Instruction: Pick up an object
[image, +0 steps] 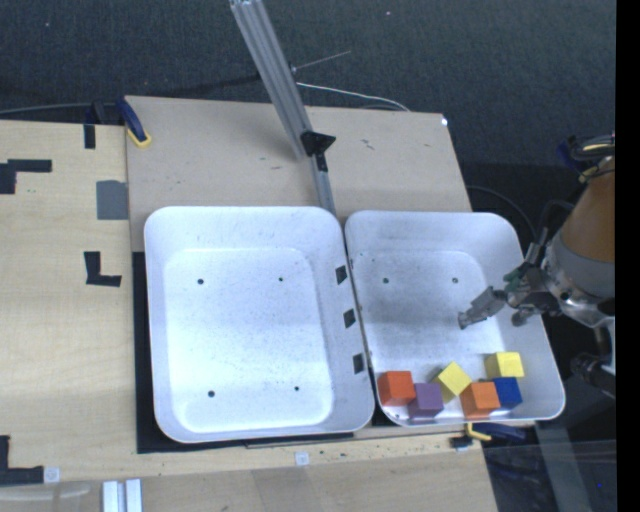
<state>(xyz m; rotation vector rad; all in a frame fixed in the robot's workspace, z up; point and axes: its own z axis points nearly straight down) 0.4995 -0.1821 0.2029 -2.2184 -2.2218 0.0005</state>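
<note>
Several small blocks lie along the near edge of the right bin (420, 240): an orange block (397, 386), a purple block (428, 398), a tilted yellow block (454, 378), a second orange block (481, 397), a blue block (507, 392) and a second yellow block (508, 364). My gripper (496, 316) hangs over the right side of this bin, above and behind the blocks. It is open and nothing sits between its fingers. The second yellow block is the nearest one, a short way toward the near edge from the gripper.
The left bin (165, 300) adjoins the right one, with black clips (349, 317) along the shared rim. A slanted metal rail (280, 80) crosses the bench behind the bins. The arm's orange band (592, 220) is at the right edge.
</note>
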